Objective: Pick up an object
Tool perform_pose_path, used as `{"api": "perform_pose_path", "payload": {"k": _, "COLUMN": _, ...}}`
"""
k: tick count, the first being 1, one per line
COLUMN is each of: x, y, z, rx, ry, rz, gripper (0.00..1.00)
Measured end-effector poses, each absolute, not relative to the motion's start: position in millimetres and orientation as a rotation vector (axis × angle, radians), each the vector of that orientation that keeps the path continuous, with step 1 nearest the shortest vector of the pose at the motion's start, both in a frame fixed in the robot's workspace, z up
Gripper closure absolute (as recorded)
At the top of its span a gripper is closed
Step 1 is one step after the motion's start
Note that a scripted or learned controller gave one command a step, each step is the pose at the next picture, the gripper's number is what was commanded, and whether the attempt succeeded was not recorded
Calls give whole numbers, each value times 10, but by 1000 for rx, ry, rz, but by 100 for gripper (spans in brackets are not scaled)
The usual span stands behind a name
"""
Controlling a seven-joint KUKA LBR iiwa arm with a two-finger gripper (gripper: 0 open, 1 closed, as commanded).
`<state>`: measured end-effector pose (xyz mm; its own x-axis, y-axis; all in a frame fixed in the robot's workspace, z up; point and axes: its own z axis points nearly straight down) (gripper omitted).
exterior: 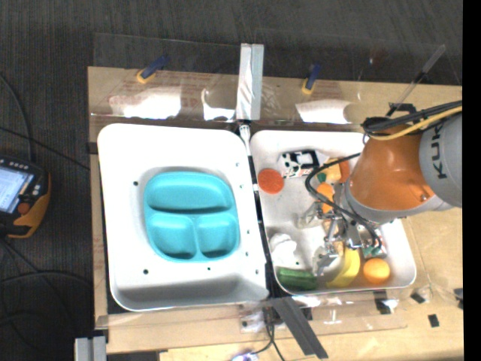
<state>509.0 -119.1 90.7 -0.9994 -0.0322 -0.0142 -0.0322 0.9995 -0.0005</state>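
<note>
The right bin [278, 215] holds several small items. An orange-red ball [270, 180] lies near its left wall and a black-and-white object [299, 161] near its back. Along the front lie a green cucumber-like piece [297, 278], a yellow banana-like piece [344, 271] and an orange fruit [376, 269]. A white item [282, 244] rests left of centre. My gripper [331, 253] hangs low over the front of this bin, right above the yellow piece. The arm's orange band [387, 175] hides part of the bin's right side.
The left bin [120, 224] bears a teal divided tray [192, 213] in its middle. A ridge [255, 201] separates the two bins. An upright clear post [250, 81] stands at the back between them. Cables [406, 119] trail from the arm.
</note>
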Motion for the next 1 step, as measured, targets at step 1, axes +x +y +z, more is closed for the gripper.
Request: {"api": "perform_pose_path", "payload": {"k": 1, "x": 5975, "y": -1535, "z": 902, "rx": -149, "ry": 3123, "rz": -5, "gripper": 0}}
